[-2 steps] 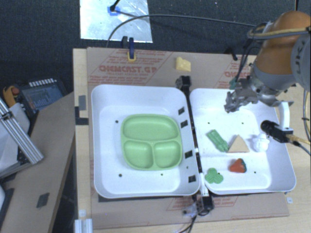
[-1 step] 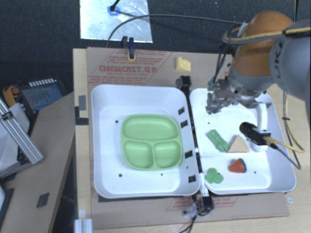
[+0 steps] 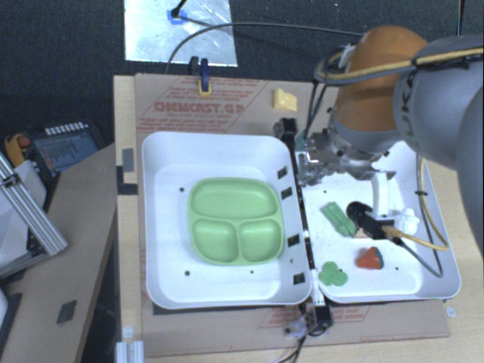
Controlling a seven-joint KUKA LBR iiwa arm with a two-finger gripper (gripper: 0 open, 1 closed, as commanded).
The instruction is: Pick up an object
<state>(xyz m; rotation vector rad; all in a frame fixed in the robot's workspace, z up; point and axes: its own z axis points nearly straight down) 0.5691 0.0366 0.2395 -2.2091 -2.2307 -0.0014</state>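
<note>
Choosing one target comes first, and the green strip (image 3: pixel 337 219) looks the best bet: it lies nearest the pincer (image 3: pixel 308 168), a little toward the near side of the right bin (image 3: pixel 412 274), flat on the floor with bare white around it. To do this step well, I would bring the pincer straight above the strip's middle, turn it so it closes across the narrow width and not along the length, and go down until it nearly meets the floor, since so thin a thing is easily missed from above.

The red piece (image 3: pixel 370 259) sits farther out from the pincer, toward the near rim, and the green clump (image 3: pixel 332 275) farther still, close to the near corner. Both stand taller and may be easier to pinch. The green plate (image 3: pixel 234 221) lies across the dividing wall from the pincer, in the left bin (image 3: pixel 172 165); its broad, shallow shape would likely slip.

The pincer hangs low beside the dividing wall, under the bulk of the arm (image 3: pixel 442 100). How wide it stands I cannot tell; nothing shows in its hold, and whether it touches the wall is unclear.
</note>
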